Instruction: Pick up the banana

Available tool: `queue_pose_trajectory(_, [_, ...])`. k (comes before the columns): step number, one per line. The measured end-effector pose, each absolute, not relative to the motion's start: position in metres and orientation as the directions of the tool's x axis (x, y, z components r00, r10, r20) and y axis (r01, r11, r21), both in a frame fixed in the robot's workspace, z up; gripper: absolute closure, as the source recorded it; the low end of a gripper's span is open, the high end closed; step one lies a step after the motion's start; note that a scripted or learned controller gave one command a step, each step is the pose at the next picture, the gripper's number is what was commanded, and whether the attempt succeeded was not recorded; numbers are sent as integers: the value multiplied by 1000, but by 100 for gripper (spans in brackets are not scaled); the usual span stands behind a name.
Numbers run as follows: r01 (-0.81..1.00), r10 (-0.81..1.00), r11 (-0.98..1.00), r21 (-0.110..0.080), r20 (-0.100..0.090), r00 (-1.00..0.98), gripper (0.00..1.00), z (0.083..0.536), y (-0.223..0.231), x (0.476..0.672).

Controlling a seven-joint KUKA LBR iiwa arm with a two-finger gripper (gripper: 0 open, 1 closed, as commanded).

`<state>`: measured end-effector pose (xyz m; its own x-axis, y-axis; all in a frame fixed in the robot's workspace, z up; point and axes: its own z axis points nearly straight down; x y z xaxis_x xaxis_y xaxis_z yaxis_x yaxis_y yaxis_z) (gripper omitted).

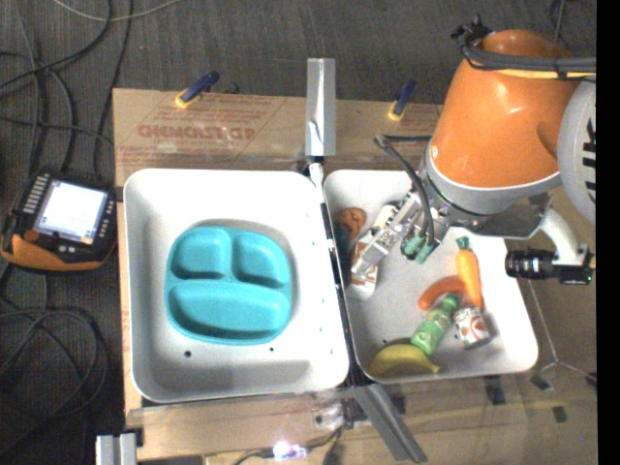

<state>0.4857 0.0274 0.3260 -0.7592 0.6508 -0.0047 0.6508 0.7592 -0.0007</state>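
Lying untouched (front edge, right bin (518,352)), the banana (402,359).

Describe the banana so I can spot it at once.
Look in the right bin, along its near edge. The banana lies there, just below the green bottle. It is the one plain yellow, curved thing; the neighbours are green, orange or red and white.
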Motion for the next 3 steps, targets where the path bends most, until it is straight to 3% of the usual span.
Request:
queue_pose_trajectory(1, [539, 539, 842, -2, 2, -842, 100, 183, -35, 483])
queue_pose_trajectory(2, [538, 538, 843, -1, 3, -843, 0, 183, -34, 483])
queue_pose_trajectory(3, [575, 575, 818, 1, -2, -818, 0, 289, -6, 485])
